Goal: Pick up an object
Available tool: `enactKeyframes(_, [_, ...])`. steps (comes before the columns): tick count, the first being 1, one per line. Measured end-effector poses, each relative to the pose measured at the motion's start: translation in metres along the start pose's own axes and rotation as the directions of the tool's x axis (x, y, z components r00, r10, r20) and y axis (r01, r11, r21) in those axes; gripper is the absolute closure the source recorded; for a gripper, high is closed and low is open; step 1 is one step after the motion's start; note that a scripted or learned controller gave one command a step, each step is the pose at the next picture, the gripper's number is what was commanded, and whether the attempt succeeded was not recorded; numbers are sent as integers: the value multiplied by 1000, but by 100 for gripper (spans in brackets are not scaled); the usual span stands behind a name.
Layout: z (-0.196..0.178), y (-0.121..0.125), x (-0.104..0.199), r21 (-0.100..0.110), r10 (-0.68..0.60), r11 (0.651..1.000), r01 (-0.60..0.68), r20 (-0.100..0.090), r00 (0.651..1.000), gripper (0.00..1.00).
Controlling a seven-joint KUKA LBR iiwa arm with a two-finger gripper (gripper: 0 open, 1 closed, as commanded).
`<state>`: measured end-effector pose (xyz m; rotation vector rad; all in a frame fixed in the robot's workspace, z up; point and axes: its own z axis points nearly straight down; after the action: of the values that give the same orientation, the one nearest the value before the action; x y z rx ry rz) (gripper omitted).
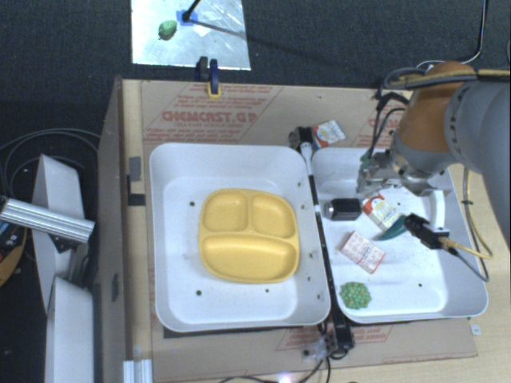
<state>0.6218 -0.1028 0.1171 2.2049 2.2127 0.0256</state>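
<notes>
Gripper (374,183) low in the right bin (417,287), spread or pressed together impossible to tell from above, with the red-and-white packet (382,211) just beside it toward the near side and the black block (345,208) just left of that packet. Best to centre squarely over the packet, clear of the block and of the teal piece (391,229) at its near edge, then descend straight and close only once astride it.

small objects (363,251) in right bin (463,294)
</notes>
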Motion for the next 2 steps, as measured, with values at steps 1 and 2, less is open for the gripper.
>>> enactKeyframes(1, [0, 0, 0, 1, 0, 1000, 0, 1, 1000, 0])
enactKeyframes(2, [34, 46, -5, 22, 0, 1000, 0, -1, 1000, 0])
